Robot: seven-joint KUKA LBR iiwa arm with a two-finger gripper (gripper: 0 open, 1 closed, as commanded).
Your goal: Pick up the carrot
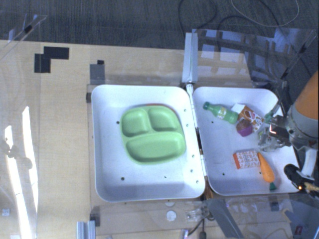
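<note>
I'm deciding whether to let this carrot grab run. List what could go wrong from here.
1. The carrot lies right beside the orange packet, so the fingers may catch the packet too.
2. The carrot sits near the right bin's right wall, leaving little room on that side; a finger could strike the rim.
3. The gripper sits above the carrot's upper end, not its middle; a grasp there could let it tip or slip out.

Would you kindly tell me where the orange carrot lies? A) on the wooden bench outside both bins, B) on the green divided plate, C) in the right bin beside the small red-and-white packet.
C: the orange carrot lies in the right white bin, just right of the small red-and-white packet.
</note>
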